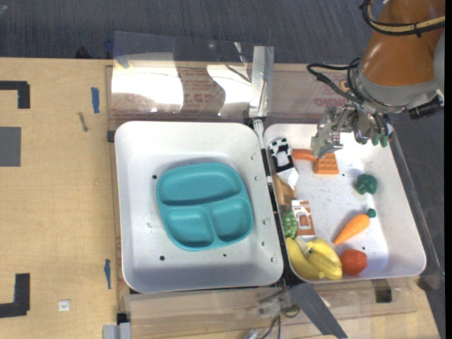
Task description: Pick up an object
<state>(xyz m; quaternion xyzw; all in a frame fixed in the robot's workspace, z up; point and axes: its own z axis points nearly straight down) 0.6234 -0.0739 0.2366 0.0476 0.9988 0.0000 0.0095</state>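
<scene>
The gripper (332, 136) sits over the back of the right bin (395, 189), just above an orange block (326, 164); can't tell its state. The carrot (351, 228), tomato (354, 261), bananas (316, 258) and broccoli (366, 183) lie loose there. A teal divided plate (204, 205) fills the left bin (134, 189).

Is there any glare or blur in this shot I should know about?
Camera view: strong glare on the clear panel behind the left bin; the end effector looks soft and blurred; the teal tray and carrot are evenly lit.
</scene>
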